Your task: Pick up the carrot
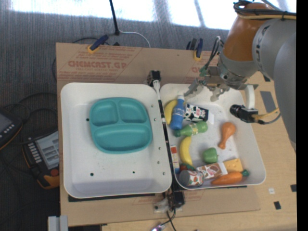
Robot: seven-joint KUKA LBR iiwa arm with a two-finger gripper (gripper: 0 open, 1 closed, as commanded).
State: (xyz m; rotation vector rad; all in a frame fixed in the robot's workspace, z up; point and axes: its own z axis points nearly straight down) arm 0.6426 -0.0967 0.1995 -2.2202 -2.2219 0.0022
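I have the end effector (208, 86) hanging over the far end of the right bin (253, 143), its two fingers spread apart with nothing between them. It sits above the black-and-white carton (197, 112) and just beside the blue bottle (177, 113), which is the wrong end of the bin for this job.

The carrot (227, 178) lies flat along the near wall of that bin, well apart from the end effector. It is wedged into the corner clutter: a yellow cheese wedge (234, 165) touches it from behind, and a printed snack packet (206, 172) lies against its left end. That crowding, I judge, is why a clean grasp will be awkward; the fingers need room either side of the carrot, and the bin wall blocks one side.

Between the two sit a chicken drumstick (226, 133), a green pepper (210, 154) and a banana (185, 150). The left bin (77, 177) carries a teal divided tray (121, 124), which plays no part here.

I would bring the arm toward the near corner before descending.
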